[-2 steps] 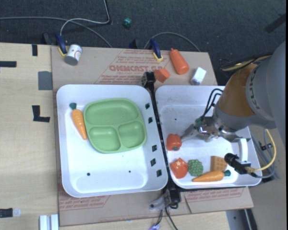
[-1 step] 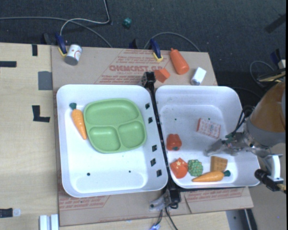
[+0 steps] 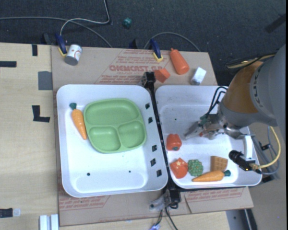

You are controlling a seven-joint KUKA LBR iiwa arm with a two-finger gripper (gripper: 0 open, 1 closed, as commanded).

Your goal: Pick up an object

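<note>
My gripper (image 3: 191,131) hangs over the middle of the right bin (image 3: 182,102), pointing left and slightly down from the grey arm with its orange band (image 3: 242,92). Just to its lower left, apart from it, lies a red toy pepper (image 3: 173,141). Along the bin's front edge sit a red strawberry-like piece (image 3: 179,168), a green broccoli piece (image 3: 195,166), a tan waffle piece (image 3: 219,163) and an orange carrot (image 3: 209,177). Nothing is seen held in the gripper.
The left bin (image 3: 67,166) holds a green divided plate (image 3: 115,125) and a small carrot (image 3: 78,121). On the cardboard behind the bins lie an orange toy (image 3: 179,61), a small orange block (image 3: 162,74), a white cube (image 3: 198,75) and a small can (image 3: 73,53).
</note>
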